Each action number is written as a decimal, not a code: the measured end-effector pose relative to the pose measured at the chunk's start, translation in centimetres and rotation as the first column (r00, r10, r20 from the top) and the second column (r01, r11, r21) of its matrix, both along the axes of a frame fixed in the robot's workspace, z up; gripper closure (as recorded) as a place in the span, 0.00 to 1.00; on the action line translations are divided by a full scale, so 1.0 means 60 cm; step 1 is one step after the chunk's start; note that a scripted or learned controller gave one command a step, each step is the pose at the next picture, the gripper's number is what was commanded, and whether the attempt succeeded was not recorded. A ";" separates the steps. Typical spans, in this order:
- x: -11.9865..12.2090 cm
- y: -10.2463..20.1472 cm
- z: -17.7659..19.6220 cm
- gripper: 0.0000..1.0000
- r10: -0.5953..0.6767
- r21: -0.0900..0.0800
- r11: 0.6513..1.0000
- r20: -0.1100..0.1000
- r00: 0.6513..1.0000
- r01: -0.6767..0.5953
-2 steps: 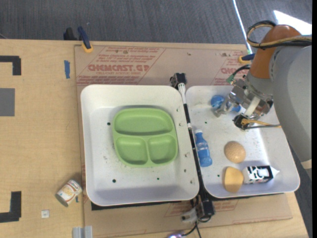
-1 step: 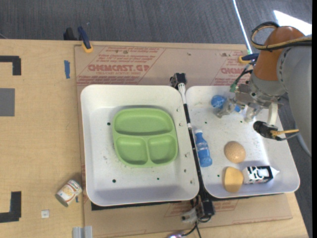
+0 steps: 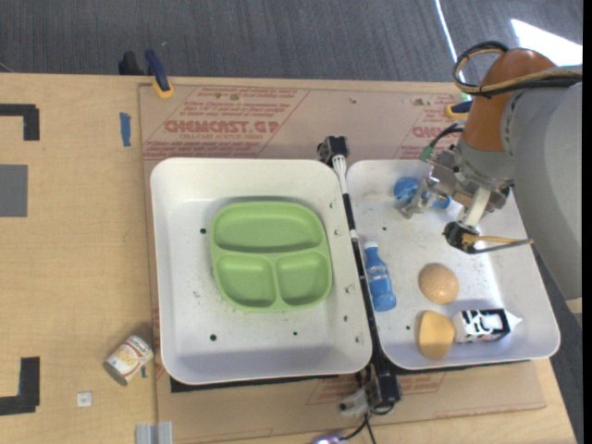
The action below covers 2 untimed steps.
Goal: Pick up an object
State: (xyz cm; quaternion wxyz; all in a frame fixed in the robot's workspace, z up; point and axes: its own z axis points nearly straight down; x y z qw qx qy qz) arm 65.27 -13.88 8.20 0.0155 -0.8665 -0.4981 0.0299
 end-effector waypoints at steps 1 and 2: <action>0.012 -0.006 0.002 0.00 0.525 0.014 0.851 0.038 0.850 -0.526; -0.084 0.042 0.007 0.00 0.644 0.002 0.763 0.069 0.762 -0.646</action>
